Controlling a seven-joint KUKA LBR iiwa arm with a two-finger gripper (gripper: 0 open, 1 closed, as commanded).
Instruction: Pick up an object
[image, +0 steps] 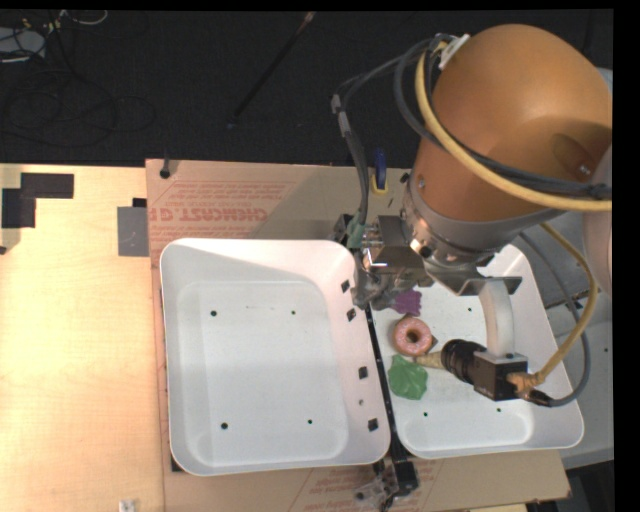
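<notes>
- Nearest the camera in the right bin (500, 440): green object (407, 379), crumpled and irregular in outline. Judged soft and light; likely to deform under a pinch, so a grasp across its bulk seems safest. It sits close to the bin's left wall (little clearance for a finger on that side).
- Just behind it: pink ring (411, 336), doughnut-shaped with a pale centre hole. Judged light and fairly firm; best taken across the rim at one side, or across the whole ring.
- Beside the ring, to the right: a black cylindrical fitting (478, 366) with a brass end and a hose, apparently rig hardware rather than a pick target.
- Further back: small purple object (406, 301), partly tucked under the gripper (375, 285); shape unclear.
- Gripper sits low at the bin's back left corner, by the divider; whether it is parted or closed, cannot tell. Nothing seen held.
- Left bin (190, 440) alongside.
</notes>
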